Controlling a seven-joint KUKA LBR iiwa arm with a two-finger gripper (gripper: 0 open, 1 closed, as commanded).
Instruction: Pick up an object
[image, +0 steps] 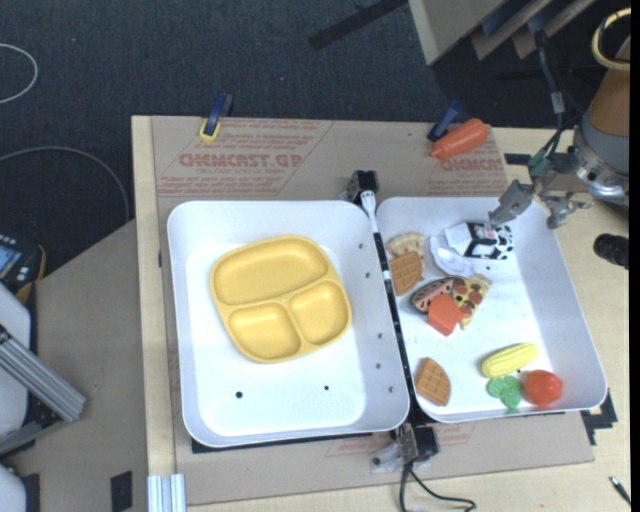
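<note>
The left bin carries a yellow divided plate, lying flat near its middle. Right of that plate, past the seam where the two bins meet, the right bin holds the toy food. Nearest the plate sit a waffle piece with a pale cookie just above it, and another waffle lower down. Further right of the plate lie a pizza slice touching a red-orange block. Beyond those, a yellow corn cob rests just over a green piece and a red tomato. Farthest from the plate, the gripper hangs over a black-and-white object at the bin's upper part; whether its fingers are parted or closed I cannot tell.
</note>
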